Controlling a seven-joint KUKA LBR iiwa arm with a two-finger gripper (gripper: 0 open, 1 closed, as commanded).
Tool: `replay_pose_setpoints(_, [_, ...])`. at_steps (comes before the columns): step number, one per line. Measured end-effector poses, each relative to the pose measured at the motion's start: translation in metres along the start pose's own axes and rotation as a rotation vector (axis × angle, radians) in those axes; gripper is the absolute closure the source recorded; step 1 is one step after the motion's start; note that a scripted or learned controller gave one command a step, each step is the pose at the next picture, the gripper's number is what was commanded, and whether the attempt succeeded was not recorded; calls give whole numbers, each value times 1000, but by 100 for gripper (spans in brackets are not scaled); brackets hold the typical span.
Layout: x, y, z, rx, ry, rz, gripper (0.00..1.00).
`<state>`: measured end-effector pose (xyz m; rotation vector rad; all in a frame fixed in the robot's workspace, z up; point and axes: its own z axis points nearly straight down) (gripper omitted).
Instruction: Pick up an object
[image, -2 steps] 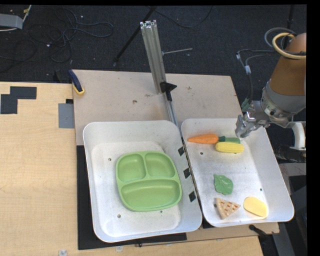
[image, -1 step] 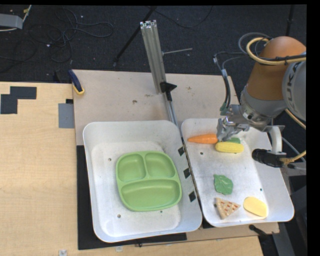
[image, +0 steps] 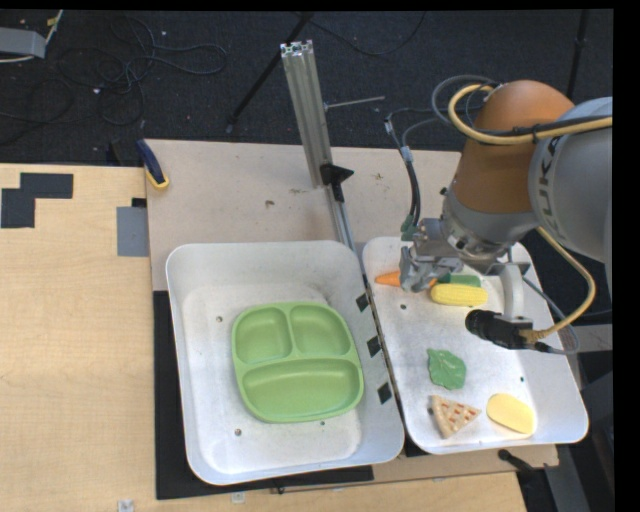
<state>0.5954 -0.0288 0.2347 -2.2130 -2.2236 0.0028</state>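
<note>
1. The claw (image: 418, 272) hangs low over the back of the right bin (image: 560, 420); I cannot tell how it is set
2. The corn (image: 458, 293) lies just beside the claw, on its right side in the picture
3. A carrot (image: 387, 280) pokes out just left of the claw, partly hidden
4. The right bin also has a green leafy toy (image: 447, 368), a pizza slice (image: 453, 415) and a yellow piece (image: 511, 412) near the front
5. The left bin (image: 200, 300) holds a green tray (image: 296, 361) with three parts
6. Both bins sit side by side on the surface (image: 70, 330)
</note>
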Motion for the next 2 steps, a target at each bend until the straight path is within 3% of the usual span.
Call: replay_pose_setpoints(2, [110,-1,-3,-2,-1,-1,100])
